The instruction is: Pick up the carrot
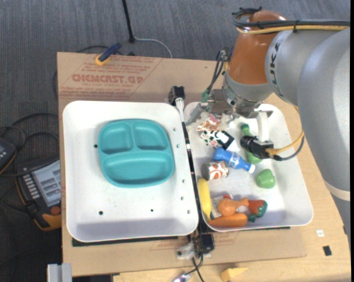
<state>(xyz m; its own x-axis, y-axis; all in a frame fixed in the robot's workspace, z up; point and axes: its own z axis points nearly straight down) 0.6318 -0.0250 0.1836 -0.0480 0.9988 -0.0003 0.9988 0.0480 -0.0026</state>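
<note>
A grey carpeted floor surrounds the tabletop (106,75), which is covered with brown cardboard and carries two white bins side by side. The left bin (83,210) holds a teal divided plate (135,153). The right bin (294,207) holds a jumble of small items. The carrot (226,220) lies flat along the near wall of the right bin, just beside a yellow banana (204,197) and touching an orange toy (231,205). A green ball (265,178) and a blue bottle (232,160) lie nearby. The pincer (231,111) sits low over the far end of the right bin, well apart from the carrot; its state cannot be told.
</note>
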